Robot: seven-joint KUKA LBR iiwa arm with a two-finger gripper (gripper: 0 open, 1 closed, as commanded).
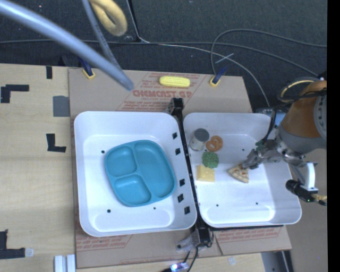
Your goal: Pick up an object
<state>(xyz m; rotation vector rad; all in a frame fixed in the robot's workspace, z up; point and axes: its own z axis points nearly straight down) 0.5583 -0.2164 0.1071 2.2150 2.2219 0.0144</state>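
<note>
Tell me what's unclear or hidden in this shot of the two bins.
- Gripper beside the triangular pizza-slice toy: too small and blurred to judge contact.
- Small grey metal can: label unreadable, too small.
- Yellow rounded object at the top: cut off by the edge and a grey tube.

The wooden bench (32, 159) carries a sheet of brown cardboard (154, 90), and two shallow white bins sit on it side by side, left bin (90, 212) touching right bin (265, 212). A yellow corn cob (174, 82) lies on the cardboard behind them.
</note>
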